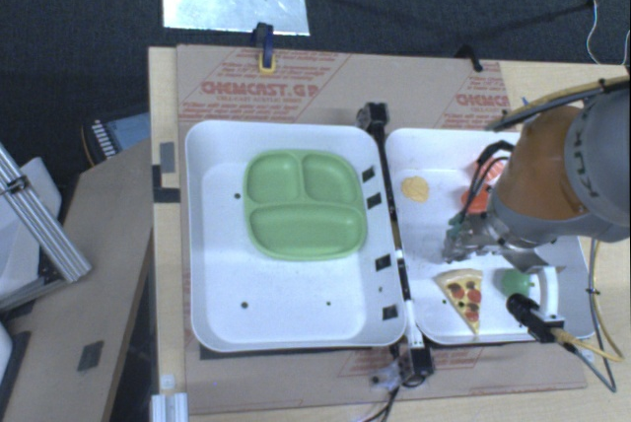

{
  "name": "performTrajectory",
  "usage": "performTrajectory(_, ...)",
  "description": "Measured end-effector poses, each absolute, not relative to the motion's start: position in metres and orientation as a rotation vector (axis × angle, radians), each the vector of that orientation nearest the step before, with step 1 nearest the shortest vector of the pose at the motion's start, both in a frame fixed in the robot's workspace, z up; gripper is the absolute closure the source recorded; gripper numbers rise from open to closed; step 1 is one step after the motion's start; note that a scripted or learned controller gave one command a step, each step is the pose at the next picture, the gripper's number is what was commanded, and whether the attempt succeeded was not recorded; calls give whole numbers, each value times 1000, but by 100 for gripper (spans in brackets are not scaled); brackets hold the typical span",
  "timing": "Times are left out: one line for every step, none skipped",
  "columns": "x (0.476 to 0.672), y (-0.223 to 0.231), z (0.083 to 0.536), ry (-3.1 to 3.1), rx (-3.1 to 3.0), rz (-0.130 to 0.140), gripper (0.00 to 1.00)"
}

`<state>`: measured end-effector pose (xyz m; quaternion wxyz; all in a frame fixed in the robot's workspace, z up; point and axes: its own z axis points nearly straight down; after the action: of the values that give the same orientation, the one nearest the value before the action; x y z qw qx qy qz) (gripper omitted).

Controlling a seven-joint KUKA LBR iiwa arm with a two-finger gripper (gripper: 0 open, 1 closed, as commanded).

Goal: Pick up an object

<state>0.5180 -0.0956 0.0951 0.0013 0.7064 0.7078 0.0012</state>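
Pizza slice [463,293]: lying flat near the front edge of the right bin [434,146], its tip pointing toward the front.
Green piece [512,281]: sitting just to the right of the pizza slice, its shape too covered to tell.
Gripper [459,246]: hovering over the middle of the right bin, just behind the pizza slice and in front of the yellow disc [415,188]; whether it is open or closed cannot be told.
Arm [552,174]: reaching in from the right and covering the right part of that bin.
Yellow disc: lying flat toward the back left of the right bin, apart from the other pieces.
Orange-red piece [475,200]: peeking out at the arm's edge, to the right of the yellow disc.
Left bin [227,302]: sitting beside the right bin and carrying a green plate [304,205].
Green plate: lying flat in the back half of the left bin, showing three compartments.
Cardboard sheet [325,80]: lying under both bins, bearing red print.
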Motion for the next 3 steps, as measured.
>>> performTrajectory(513, -91, 141, 2223, 2215, 4, 100)
performTrajectory(508, -98, 189, 2221, 2216, 4, 100)
performTrajectory(514, -97, 251, 2223, 2213, 4, 100)
